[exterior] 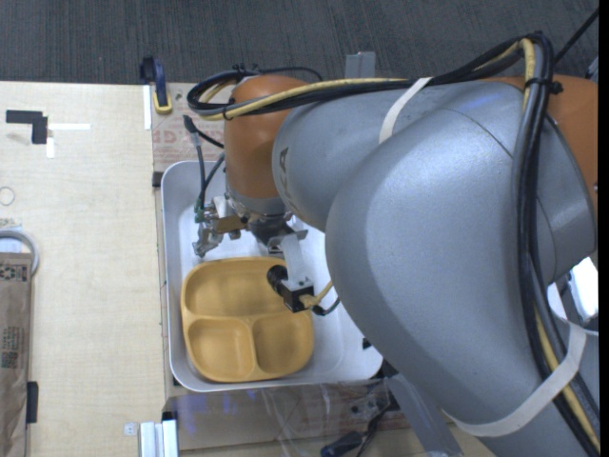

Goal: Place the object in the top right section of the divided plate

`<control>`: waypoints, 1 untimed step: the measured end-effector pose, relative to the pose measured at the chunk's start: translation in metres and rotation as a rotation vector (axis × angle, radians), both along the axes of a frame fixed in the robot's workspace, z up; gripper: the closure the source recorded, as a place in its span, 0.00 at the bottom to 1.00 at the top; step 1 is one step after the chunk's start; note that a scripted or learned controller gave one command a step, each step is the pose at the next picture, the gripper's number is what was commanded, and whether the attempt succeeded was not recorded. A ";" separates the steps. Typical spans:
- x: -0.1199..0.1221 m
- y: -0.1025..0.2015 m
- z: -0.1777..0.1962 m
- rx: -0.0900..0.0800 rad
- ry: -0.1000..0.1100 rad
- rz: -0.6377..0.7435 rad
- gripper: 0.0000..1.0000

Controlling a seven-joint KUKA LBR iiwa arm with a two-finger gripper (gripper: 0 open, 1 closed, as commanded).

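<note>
One pincer (204,238), small and of bare metal, hangs over the upper left part of a white bin (176,255), just above the top rim of the divided plate (224,293). If it is spread or pressed together, I cannot tell from this angle, and I also cannot tell if it carries something.

The divided plate is of smooth plastic in a yellow-tan colour, with rounded corners and low ridges which cut it in three compartments: one wide compartment along the top and two smaller ones side by side below. All three compartments show only their bare bottom. The plate lies flat in the lower half of the bin, near its left wall. The bin is shallow, glossy, and has rounded corners.

Above the pincer sits the orange band (252,150), round and shiny. From it the arm (447,236) goes to the right as a thick, smooth grey shell, which covers the right side of the bin. Black and yellow cables (381,86) run along its top.

Left of the bin lies the surface (86,255), pale wood with a fine grain. Beyond it, the floor (285,17) is dark and ribbed.
</note>
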State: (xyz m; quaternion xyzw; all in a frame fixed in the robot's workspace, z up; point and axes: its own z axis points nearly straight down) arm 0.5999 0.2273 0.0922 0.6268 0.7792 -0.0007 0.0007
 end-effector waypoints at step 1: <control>0.000 0.000 0.000 0.000 0.000 0.000 0.00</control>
